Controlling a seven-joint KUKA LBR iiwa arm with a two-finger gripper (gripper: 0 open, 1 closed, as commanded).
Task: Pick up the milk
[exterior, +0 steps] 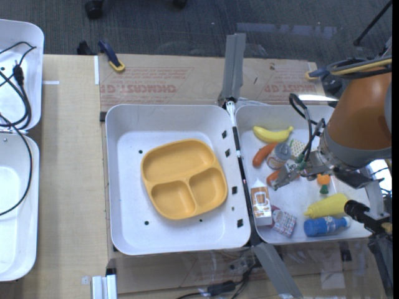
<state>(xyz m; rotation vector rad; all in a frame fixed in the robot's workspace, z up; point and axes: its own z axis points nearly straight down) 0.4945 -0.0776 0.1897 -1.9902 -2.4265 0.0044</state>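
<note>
The milk point(260, 204) is a small white carton with a brown label. It stands at the front left of the right bin point(293, 240), against the wall next to the left bin. My gripper point(285, 174) hangs over the middle of the right bin, above and to the right of the milk and apart from it. An orange piece point(272, 179) lies just at its tip. Nothing is seen held.
The right bin also holds a banana point(272, 132), an orange carrot point(262, 154), a yellow bottle point(326, 205), a blue bottle point(326, 226) and a small patterned box point(284, 223) beside the milk. A yellow divided plate point(183, 178) lies in the left bin point(124, 167).
</note>
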